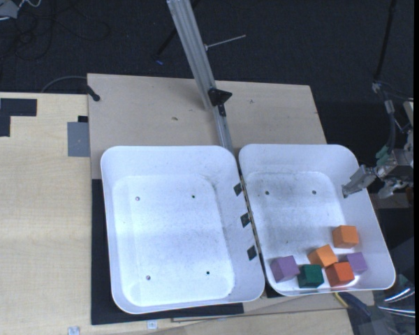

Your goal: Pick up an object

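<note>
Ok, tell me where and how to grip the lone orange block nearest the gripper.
Take the orange block from straight above, with the fingers closing on two opposite flat side faces. It sits apart from the cluster below it in the right bin, so its sides look free, and its flat top faces up. The gripper sits at the bin's right rim, so a short move in and down should probably do.

The gripper [356,184] sits at the far right of the scene, its grey fingers reaching leftward with the tips at about mid-depth. Behind it the wrist hardware [398,166] runs off to the right, partly cut off.
</note>
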`<state>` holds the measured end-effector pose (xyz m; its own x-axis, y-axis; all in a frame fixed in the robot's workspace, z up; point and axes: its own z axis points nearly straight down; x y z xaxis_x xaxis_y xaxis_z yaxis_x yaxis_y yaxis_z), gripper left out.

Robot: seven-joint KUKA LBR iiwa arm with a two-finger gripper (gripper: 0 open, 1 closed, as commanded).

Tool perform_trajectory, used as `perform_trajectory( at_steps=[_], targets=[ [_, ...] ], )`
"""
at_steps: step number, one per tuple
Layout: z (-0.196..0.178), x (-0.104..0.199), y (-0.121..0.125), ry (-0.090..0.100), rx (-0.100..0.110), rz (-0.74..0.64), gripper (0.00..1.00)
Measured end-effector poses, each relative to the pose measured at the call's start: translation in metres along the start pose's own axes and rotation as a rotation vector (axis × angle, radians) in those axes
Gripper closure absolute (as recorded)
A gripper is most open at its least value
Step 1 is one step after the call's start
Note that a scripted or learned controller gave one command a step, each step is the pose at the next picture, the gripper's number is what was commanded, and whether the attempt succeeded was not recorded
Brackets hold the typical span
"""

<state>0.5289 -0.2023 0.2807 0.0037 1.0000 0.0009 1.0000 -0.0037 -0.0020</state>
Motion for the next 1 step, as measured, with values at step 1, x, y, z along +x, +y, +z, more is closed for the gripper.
perform_trajectory(
  at_steps=[1],
  targets=[
    [0.122,-0.0068,-0.0388,0.002,0.008,-0.002,0.0]
  ],
)
